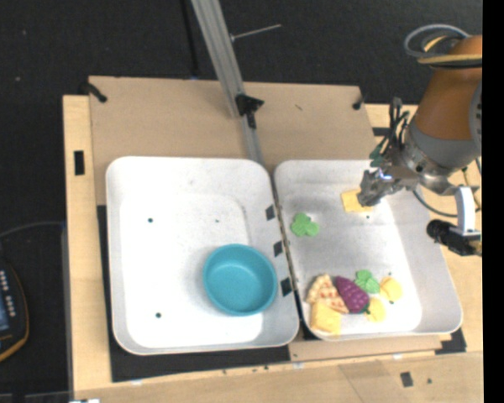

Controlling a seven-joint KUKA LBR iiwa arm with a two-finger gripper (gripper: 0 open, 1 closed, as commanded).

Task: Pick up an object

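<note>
Yellow block (350,201) lies flat near the back of the right bin (420,250), touching or just beside the hand (371,190), which is down at it. Hand open or closed: can't tell. Nothing lifted, so grasp and lift remain.

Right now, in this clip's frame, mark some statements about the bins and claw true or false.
1. The blue bowl sits in the left bin. True.
2. The claw hangs over the left bin. False: it is over the right bin, next to a yellow piece.
3. A purple toy lies in the right bin's near corner. True.
4. The green piece lies inside the bowl. False: it lies in the right bin.
</note>
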